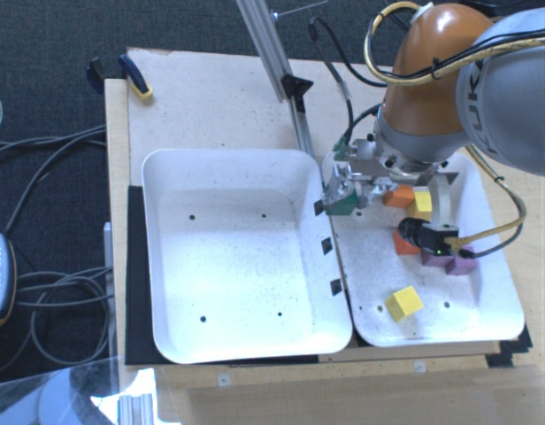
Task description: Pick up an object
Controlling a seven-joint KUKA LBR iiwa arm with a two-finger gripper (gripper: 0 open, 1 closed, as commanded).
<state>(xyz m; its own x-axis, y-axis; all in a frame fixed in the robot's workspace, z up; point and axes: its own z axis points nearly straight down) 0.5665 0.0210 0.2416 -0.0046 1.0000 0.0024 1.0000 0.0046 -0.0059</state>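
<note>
A view from above, at a slant, shows a pale wooden bench (211,96) bearing two shallow white bins side by side. The left bin (166,264) is a wide tray with a speckled floor. The right bin (494,299) is partly covered by a grey robot arm (511,78) with an orange band (432,51), reaching in from the right. The arm's gripper (350,189) points down at the right bin's upper left corner, close to the wall between the two bins. A dark green block (345,204) sits just beneath the gripper, touching or nearly touching it; whether the fingers are wide, narrow or closed on the block cannot be told from this angle. Farther right in the same bin, near the arm, lie an orange block (397,197) and a small yellow block (421,204) just beside it. Below them are a red-orange block (405,243) and a purple block (461,264), partly hidden by a black fitting with cables. A larger yellow block (403,304) lies alone, toward the bin's near edge. A slanted metal rail (268,42) crosses the bench top.
</note>
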